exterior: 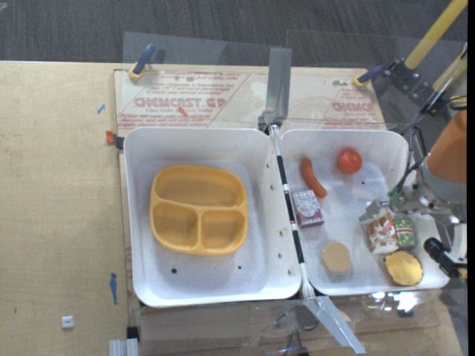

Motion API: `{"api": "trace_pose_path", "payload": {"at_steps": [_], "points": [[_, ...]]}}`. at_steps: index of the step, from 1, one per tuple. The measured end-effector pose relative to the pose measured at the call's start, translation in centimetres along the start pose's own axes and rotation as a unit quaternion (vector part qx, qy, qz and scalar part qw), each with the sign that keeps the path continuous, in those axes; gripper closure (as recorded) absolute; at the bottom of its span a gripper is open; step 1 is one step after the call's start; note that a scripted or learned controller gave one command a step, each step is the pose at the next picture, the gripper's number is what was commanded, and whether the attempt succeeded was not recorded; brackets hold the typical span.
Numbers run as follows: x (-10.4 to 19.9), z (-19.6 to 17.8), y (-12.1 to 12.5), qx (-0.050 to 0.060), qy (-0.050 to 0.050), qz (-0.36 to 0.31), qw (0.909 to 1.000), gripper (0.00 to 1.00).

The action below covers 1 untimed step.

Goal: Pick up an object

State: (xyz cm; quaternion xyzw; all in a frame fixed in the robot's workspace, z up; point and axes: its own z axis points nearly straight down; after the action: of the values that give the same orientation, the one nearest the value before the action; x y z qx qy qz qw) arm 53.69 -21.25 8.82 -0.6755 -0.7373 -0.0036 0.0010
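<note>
Standing at the bench, one sees two shallow white bins side by side on a pale wooden surface: the left bin (141,199) and the right bin (371,143), which meet at a central divider. The left bin holds a yellow compartment tray (198,208) with three sections, lying flat near the bin's middle. The right bin holds the loose items. A red tomato (349,160) sits toward the far wall. An orange sausage (312,178) lies at a slant to the left of the tomato, apart from it. A small pink-and-white carton (307,208) rests just below the sausage, close to the divider. A tan round disc (336,258) sits near the front wall. A yellow round item (404,268) lies in the front right corner. A printed snack packet (387,231), red, white and green, lies between the tomato and the yellow round item, toward the right wall. The arm (449,162) enters from the right, its orange band visible above the wrist. The gripper (393,202) sits low over the right bin, at the upper edge of the snack packet. Whether it is apart or clamped on the packet cannot be determined from this view.
</note>
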Motion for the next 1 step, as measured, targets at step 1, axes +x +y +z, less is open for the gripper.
{"api": "trace_pose_path", "payload": {"at_steps": [1], "points": [[0.69,-0.87,0.5,-0.003,0.004,-0.004,1.0,1.0]]}}
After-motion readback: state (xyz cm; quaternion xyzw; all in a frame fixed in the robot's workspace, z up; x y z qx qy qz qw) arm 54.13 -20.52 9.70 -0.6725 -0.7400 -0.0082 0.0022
